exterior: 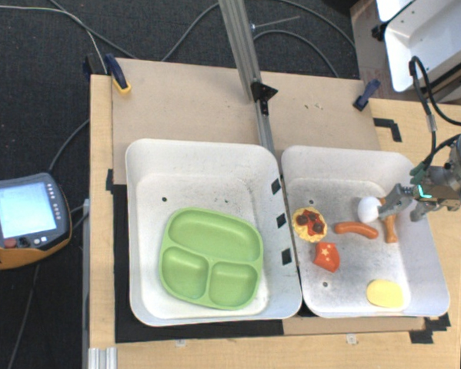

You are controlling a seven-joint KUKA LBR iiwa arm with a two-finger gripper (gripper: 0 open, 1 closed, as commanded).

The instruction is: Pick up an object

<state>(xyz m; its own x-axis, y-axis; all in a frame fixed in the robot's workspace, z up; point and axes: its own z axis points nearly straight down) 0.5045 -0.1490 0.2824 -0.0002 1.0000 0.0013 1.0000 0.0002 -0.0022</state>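
In the right bin (434, 260), your pincer (399, 203) hangs with jaws apart beside the white egg (368, 209) and carrot (389, 227). Crowded together there, they could skid aside or get nipped off-centre as you close.

The robot's body was seen beside the right-hand bin (426, 252), which served as landmark. Over that bin's right rim a small claw (403, 203) of dull grey metal was made out, with two slim fingers pointing toward the bin's middle. Just behind the fingers, a spot of teal-green light was noted on the claw's boxy grey body (438, 188). Above that body, away from the bin, a thin black cable (425, 97) was traced in a long curve up to a bulky white housing (435, 32) with rounded edges. At the frame's margin, right of the bin, a darker grey wrist section was partly seen.
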